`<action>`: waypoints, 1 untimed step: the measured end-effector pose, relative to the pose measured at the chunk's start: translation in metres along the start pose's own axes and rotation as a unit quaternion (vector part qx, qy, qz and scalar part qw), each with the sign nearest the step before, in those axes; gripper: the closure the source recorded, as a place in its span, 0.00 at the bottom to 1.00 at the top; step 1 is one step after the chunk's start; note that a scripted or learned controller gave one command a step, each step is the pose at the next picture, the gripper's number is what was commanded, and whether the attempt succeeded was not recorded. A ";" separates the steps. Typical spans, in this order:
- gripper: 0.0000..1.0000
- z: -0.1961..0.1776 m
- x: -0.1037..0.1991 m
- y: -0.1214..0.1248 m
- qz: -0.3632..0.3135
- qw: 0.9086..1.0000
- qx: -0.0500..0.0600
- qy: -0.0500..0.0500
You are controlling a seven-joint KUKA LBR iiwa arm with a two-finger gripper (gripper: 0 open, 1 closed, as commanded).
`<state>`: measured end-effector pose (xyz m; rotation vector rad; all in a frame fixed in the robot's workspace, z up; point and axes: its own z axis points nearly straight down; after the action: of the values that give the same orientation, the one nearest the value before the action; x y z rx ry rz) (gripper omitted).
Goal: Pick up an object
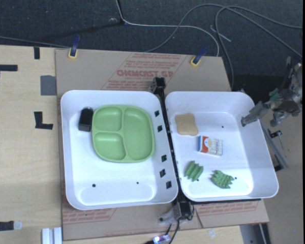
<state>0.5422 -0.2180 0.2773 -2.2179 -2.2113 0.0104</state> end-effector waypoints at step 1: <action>0.00 -0.006 0.000 0.002 -0.002 1.000 -0.005 -0.002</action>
<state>0.5443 -0.2176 0.2834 -2.2208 -2.2220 0.0020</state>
